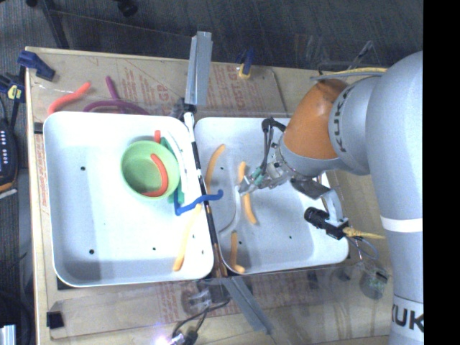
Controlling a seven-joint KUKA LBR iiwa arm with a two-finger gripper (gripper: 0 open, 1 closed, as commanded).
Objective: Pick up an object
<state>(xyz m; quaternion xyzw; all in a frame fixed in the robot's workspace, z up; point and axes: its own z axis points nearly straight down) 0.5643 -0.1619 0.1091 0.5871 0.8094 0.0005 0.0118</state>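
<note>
In the right bin [287, 261], my gripper [251, 183] is down low at the left side, right over the middle of a thin orange stick [249, 208] that lies lengthwise on the floor. The gripper hides part of the stick. A second orange stick [214, 162] lies to the left near the dividing wall. A third orange stick [234, 254] lies by the front left corner. The grey arm with its orange band [316, 124] reaches in from the right.
The left bin [79, 250] holds a green bowl [144, 165] with a red curved piece [159, 178] in it. A blue hook [192, 203] and an orange stick [183, 249] lie by its right wall. Red and purple cords [108, 103] lie behind it.
</note>
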